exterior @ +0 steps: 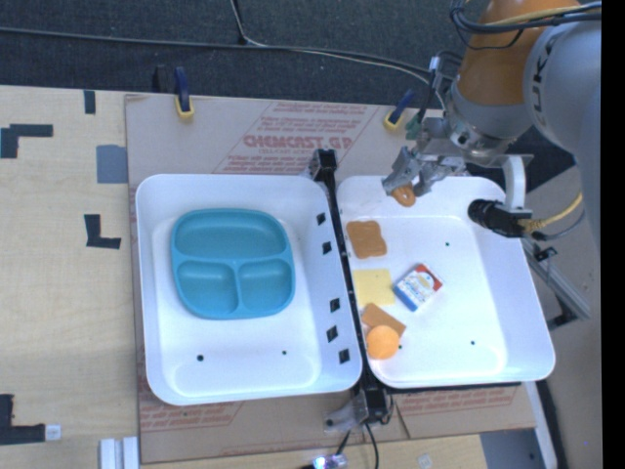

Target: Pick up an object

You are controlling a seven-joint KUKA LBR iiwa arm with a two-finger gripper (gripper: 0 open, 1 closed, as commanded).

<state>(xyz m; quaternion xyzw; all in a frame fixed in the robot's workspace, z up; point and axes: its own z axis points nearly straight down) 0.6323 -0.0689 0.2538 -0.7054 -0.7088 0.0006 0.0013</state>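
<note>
1. Small orange piece (403, 196), pinched between the fingers of the gripper (406, 186), raised above the right bin's (508, 350) far left corner; probably light, smooth, liable to slip
2. Below lie a brown slice (366, 238), yellow slice (373, 286), packet (418, 287), orange ball (383, 342)
3. Left bin (156, 262): blue tray (233, 263)

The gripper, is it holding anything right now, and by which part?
Yes. The gripper holds a small orange piece between its fingertips, above the far left corner of the right bin. Which part of the piece is pinched cannot be told.
</note>
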